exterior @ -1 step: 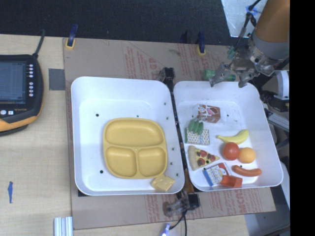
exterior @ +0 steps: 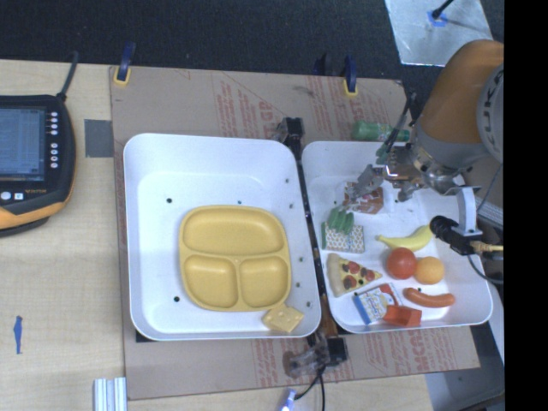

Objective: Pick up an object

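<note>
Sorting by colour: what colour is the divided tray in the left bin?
Yellow; the divided tray shows best in the camera view.

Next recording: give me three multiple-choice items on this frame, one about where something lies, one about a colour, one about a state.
1. Where does the yellow divided plate lie?
A. in the left bin
B. in the right bin
C. on the cardboard outside both bins

2. What colour is the clip at the cardboard's top left corner?
A. red
B. blue
C. green

3. How does the banana lie?
A. hanging from the gripper
B. on the plate
C. on the floor of the right bin

Key: 1 A, the plate rests on the left bin's floor. 2 B, the clip is blue. 3 C, the banana lies flat beside the tomato, apart from the gripper.
</note>
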`<state>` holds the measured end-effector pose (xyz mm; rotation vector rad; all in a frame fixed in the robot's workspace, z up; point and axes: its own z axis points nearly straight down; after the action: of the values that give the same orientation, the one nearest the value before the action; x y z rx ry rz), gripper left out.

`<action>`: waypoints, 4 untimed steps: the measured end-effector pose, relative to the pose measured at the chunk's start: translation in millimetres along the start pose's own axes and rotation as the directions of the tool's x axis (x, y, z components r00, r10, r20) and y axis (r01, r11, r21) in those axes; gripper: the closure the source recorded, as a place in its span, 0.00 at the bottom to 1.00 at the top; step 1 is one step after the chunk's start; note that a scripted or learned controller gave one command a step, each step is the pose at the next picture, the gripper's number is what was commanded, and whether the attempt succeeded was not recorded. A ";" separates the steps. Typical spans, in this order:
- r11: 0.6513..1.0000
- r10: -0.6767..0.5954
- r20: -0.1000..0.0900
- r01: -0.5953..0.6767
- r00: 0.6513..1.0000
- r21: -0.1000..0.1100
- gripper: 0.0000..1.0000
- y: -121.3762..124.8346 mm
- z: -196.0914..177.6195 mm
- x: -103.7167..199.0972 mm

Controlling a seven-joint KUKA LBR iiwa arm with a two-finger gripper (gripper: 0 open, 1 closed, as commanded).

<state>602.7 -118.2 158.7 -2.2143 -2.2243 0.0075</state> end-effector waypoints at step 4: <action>1.000 -0.001 0.001 0.001 1.000 0.000 1.00 17.2 54.1 -28.5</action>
<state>619.7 -146.7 104.5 -2.2134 -2.2262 0.0091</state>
